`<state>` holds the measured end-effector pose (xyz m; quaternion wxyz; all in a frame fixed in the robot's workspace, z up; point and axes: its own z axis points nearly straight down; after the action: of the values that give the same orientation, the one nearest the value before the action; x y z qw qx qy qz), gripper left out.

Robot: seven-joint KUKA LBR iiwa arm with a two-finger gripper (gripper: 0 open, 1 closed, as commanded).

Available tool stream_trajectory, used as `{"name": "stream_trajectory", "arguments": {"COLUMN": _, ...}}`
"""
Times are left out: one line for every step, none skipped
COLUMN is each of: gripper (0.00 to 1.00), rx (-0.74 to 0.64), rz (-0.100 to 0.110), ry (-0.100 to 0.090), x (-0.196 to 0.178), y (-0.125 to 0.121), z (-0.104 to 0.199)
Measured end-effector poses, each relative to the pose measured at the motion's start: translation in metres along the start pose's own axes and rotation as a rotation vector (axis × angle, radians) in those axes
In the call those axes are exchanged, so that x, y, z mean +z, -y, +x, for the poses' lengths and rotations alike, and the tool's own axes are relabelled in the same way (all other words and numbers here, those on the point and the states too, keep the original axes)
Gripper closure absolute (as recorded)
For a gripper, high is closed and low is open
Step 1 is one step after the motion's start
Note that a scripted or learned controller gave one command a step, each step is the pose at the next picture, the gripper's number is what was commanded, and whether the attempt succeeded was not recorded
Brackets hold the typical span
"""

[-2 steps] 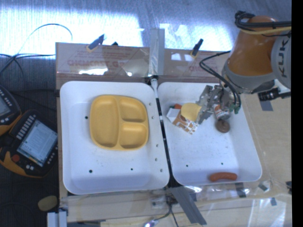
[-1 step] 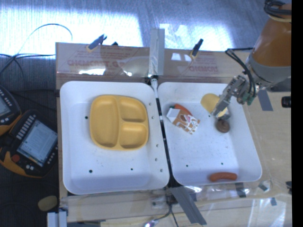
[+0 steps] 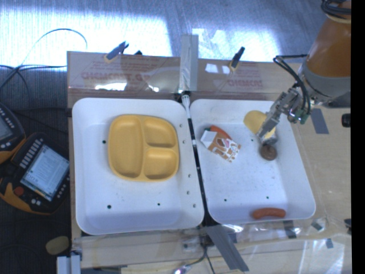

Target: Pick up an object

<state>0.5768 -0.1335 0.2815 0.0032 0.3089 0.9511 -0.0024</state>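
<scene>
Two white bins | right white bin (image 3: 296,176) as landmark | gripper (image 3: 267,131) over its back-right, fingers' state unclear, above yellow rounded piece (image 3: 254,119) | brown round piece (image 3: 268,151) just beside | red sausage (image 3: 268,213) at front edge

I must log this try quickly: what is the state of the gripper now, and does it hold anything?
Gripper: cannot be told. It is low in the right bin, between the yellow object and the small brown round object; no hold is visible.

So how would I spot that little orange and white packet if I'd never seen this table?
Look in the right-hand white bin, on its left side near the wall it shares with the other bin. The orange-and-white carton lies flat there, tilted. It is the only boxy, printed item; its neighbours are plain and rounded.
</scene>
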Motion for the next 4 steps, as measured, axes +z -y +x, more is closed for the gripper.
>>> {"name": "stream_trajectory", "arguments": {"gripper": 1.0, "rx": 0.0, "rz": 0.001, "ry": 0.003, "x": -0.009, "y": 0.0, "z": -0.001}}
{"name": "stream_trajectory", "arguments": {"gripper": 1.0, "rx": -0.202, "rz": -0.003, "ry": -0.005, "x": 0.046, "y": 0.006, "z": 0.024}}
{"name": "stream_trajectory", "arguments": {"gripper": 1.0, "rx": -0.379, "rz": -0.004, "ry": -0.007, "x": 0.068, "y": -0.016, "z": 0.084}}
{"name": "stream_trajectory", "arguments": {"gripper": 1.0, "rx": -0.745, "rz": -0.007, "ry": -0.003, "x": 0.001, "y": 0.001, "z": 0.097}}
